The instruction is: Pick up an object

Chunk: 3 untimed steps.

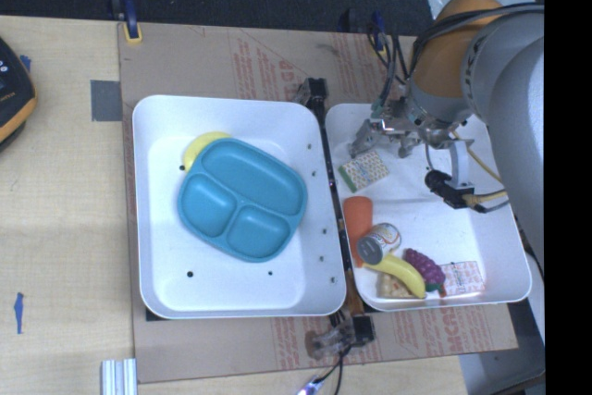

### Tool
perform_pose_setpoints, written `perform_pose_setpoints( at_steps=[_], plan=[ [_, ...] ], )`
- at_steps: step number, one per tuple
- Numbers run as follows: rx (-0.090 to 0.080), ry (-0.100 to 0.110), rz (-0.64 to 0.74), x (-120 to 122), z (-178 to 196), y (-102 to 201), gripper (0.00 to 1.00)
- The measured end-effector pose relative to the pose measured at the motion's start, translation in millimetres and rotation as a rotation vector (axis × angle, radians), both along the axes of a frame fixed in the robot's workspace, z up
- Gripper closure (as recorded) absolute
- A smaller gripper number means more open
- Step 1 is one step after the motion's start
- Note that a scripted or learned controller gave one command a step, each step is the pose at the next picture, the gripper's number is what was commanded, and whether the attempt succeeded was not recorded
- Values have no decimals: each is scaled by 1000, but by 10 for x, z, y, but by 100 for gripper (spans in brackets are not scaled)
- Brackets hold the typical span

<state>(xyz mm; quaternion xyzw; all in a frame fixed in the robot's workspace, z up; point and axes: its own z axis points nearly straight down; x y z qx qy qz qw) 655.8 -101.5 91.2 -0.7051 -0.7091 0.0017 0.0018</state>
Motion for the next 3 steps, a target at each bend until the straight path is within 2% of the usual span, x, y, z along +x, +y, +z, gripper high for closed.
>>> perform_pose_setpoints(
  at_steps=[1, 2, 3],
  plan=[
    [-1, 1, 1, -59, 6, 89, 0],
    [-1, -3, -2, 7, 10, 23, 0],
    [-1, -2, 2, 10, 117, 19, 100]
  ],
)
